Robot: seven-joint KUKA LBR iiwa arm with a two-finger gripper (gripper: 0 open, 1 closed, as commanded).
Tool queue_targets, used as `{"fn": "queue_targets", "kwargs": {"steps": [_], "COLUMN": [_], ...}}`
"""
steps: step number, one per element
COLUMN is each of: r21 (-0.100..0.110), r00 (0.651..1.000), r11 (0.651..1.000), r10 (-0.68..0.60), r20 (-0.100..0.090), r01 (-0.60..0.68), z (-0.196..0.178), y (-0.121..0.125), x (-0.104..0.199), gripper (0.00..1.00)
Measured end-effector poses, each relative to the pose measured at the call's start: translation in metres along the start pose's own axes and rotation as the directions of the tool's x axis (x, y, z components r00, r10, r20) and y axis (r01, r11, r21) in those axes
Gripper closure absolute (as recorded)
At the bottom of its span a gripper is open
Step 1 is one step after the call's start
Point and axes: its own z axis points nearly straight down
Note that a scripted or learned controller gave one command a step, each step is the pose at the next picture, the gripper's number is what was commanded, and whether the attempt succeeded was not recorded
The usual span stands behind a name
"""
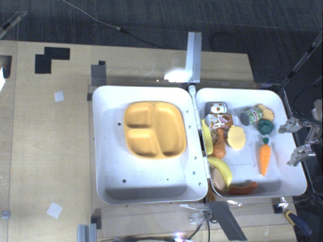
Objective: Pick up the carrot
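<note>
The carrot (264, 159) is orange with a green top. It lies upright in the picture at the right side of the right bin (295, 185), its tip pointing toward the front wall. My gripper (295, 142) hovers at the bin's right rim, just to the right of the carrot and apart from it. Its two metal fingers (289, 127) stand open with nothing between them.
The right bin also holds a banana (222, 168), a red sausage (243, 188), a round yellow piece (236, 137), small cans (218, 114), a dark green item (265, 127) just behind the carrot, and a brown item (219, 141). A yellow sectioned plate (132, 146) sits in the left bin (108, 185).
</note>
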Motion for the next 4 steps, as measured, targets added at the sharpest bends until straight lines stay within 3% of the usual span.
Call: {"fn": "queue_targets", "kwargs": {"steps": [1,2,3,4], "r21": [-0.001,0.0,0.0,-0.001], "r00": [0.972,0.938,0.94,1.0], "r11": [0.972,0.938,0.94,1.0], "r10": [0.236,0.346,0.34,0.029], "r20": [-0.008,0.008,0.016,0.0], "r01": [-0.236,-0.347,-0.34,-0.029], "z": [0.127,0.168,0.155,0.16], "y": [0.001,0.025,0.026,0.044], "x": [-0.013,0.0,-0.004,0.001], "gripper": [0.0,0.0,1.0,1.0]}}
